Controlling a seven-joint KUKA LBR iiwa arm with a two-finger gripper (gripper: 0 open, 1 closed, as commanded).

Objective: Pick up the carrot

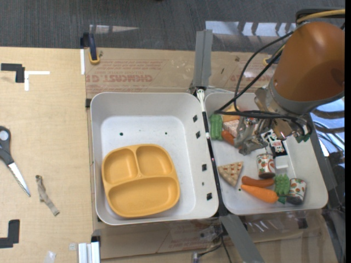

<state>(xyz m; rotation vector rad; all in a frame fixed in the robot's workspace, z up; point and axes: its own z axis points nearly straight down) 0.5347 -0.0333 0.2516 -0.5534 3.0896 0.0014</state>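
Lying at the near edge of the right bin [321, 196], the carrot [260, 193] is not picked up yet, while the gripper [248, 141] hangs farther back, its open fingers holding nothing.

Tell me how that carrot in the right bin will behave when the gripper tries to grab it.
The carrot looks like a rigid toy, so it probably won't bend. Its tapered, rounded body lies flat and may roll or slip from a pinch near the narrow tip. A sausage lies close alongside, so fingers closing there would likely nudge it.
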